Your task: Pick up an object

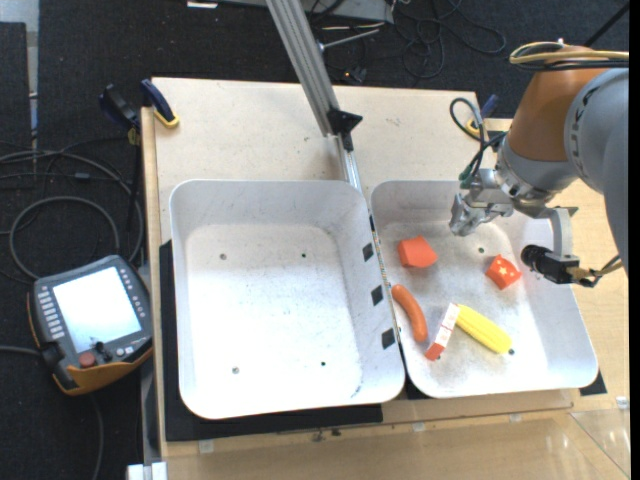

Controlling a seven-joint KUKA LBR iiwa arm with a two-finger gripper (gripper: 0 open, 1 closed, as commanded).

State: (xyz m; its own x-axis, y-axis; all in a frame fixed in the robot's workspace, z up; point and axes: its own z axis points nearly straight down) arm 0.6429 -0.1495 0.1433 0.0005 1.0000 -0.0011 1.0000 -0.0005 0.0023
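The right bin [560,368] holds several small objects. An orange-red block [418,253] lies near its middle left. A smaller red-orange piece [503,272] sits to the right. An orange sausage shape [410,311] lies by the divider, next to a white and red stick [441,331] and a yellow corn cob [484,330]. My gripper [464,220] hangs over the back of the right bin, up and to the right of the orange-red block, with nothing seen between its fingers.
The left bin [190,208] stands beside the right one. A slanted metal bar [305,53] comes down to the divider between the bins. A pendant with a screen [90,318] lies left of the bench.
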